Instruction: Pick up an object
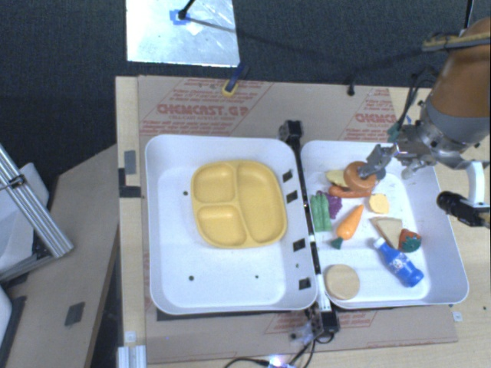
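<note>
Over right bin (449, 240), your gripper (376, 165) hangs at orange-brown toy (357, 176); grip state I cannot tell; yellow tray (236, 203) in left bin (165, 228).

Bright even overhead light, soft shadows, slightly blurry, low resolution

We see a cardboard-covered tabletop (253, 102) on dark carpet (54, 60), a shiny metal sheet (182, 21) behind, aluminium rails (27, 205) at left.
</note>
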